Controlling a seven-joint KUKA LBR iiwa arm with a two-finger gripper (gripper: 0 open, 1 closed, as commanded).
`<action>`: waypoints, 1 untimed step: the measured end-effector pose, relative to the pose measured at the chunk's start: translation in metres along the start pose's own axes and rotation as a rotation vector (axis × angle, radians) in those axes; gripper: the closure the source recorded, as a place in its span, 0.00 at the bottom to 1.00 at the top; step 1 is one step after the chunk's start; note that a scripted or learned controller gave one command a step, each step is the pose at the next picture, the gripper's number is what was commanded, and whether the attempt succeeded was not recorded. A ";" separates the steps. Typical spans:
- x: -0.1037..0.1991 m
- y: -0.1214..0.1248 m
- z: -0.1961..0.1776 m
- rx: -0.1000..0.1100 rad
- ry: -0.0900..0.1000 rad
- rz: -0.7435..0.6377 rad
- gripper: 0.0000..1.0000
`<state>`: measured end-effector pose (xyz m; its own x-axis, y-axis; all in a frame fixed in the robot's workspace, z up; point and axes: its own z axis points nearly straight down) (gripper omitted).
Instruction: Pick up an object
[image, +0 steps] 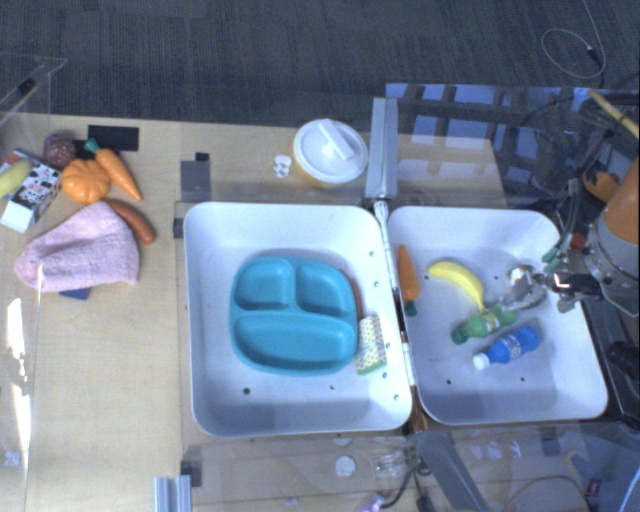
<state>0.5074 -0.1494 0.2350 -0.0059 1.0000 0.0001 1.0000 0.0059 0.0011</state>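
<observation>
The right bin (560, 400) holds an orange carrot (405, 275) by its left wall, a yellow banana (458, 280), a green bottle (480, 325) and a blue bottle (510, 345), both lying on their sides. My gripper (522, 287) reaches in from the right and hovers just above and to the right of the green bottle, near the banana's lower end. Nothing is visibly held in it.
The left bin (210, 390) holds a blue divided plate (295, 315) and a yellow-green sponge (371, 343). A white lidded bowl (332, 150) stands behind the bins. On the bench at left lie a pink cloth (80, 250) and several toy foods (100, 180).
</observation>
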 end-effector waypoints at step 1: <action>0.005 0.037 0.140 -0.005 -0.001 -0.077 0.00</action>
<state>0.5444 -0.1441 0.0953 -0.0823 0.9966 -0.0012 0.9966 0.0823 0.0056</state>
